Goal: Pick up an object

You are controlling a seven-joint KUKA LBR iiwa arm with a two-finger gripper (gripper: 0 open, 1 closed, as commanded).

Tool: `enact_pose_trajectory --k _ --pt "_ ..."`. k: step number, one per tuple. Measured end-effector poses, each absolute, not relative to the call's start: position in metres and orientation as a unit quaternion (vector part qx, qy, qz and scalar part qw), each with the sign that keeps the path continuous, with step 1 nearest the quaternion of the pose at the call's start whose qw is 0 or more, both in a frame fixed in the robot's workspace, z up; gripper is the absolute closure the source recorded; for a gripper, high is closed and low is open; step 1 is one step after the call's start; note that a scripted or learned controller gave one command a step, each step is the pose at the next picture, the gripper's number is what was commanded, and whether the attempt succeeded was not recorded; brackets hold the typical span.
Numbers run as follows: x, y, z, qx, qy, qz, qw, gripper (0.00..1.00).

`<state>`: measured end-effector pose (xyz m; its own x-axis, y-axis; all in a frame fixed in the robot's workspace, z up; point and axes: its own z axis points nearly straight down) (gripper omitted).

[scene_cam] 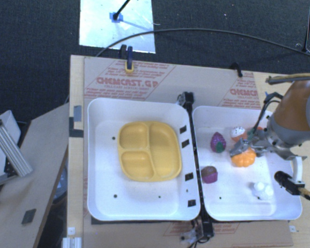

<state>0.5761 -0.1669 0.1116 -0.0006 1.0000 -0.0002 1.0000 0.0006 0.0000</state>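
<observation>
Gripper (243,147): low in the right bin (228,210); I cannot tell its state.
Orange toy (244,159): right bin, touching the gripper's tip.
Purple egg (218,142): just left.
Yellow tray (146,150): left bin (102,196).

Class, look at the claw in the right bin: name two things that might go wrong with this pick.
1. The claw sits at the orange object's rounded edge, so it may slip off.
2. The small orange-and-white object and purple-green object lie close by; the claw may knock them.
</observation>
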Motion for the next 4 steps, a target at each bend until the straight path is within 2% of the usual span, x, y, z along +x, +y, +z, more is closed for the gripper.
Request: enact_pose_trajectory --k 1,2,4 --pt "0.582 -0.168 0.131 0.707 0.707 0.0052 0.009 1.0" --pt "0.579 -0.176 0.19 0.707 0.707 0.0012 0.003 1.0" --pt "0.58 -0.169 0.294 0.705 0.709 0.002 0.004 1.0"
